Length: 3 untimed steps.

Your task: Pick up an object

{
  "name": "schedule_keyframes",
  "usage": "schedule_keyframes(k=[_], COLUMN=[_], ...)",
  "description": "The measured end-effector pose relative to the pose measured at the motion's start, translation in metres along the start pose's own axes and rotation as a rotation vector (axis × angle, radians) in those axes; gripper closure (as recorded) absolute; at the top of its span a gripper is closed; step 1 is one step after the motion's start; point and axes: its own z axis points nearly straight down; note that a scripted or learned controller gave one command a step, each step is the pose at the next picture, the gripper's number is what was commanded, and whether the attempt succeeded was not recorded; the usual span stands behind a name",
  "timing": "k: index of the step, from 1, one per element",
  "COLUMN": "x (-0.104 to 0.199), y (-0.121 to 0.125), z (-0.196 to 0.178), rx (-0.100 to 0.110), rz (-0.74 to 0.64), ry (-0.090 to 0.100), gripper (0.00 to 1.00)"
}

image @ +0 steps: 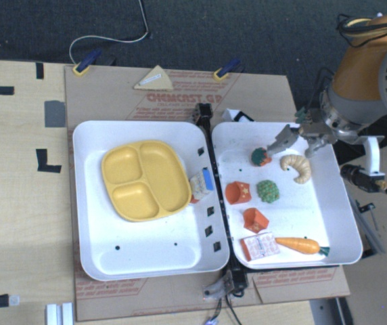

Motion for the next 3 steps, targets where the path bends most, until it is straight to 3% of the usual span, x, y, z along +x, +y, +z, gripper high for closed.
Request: schedule_keyframes(k=[1, 2, 3], x=[-0.013, -0.011, -0.010], y=[0.058, 0.078, 0.079], z=[0.145, 0.146, 0.136], rx=[-0.006, -0.004, -0.005], rz=[-0.001, 0.000, -0.002], ry=[-0.002, -0.002, -0.004], gripper=[0.00, 0.00, 1.00])
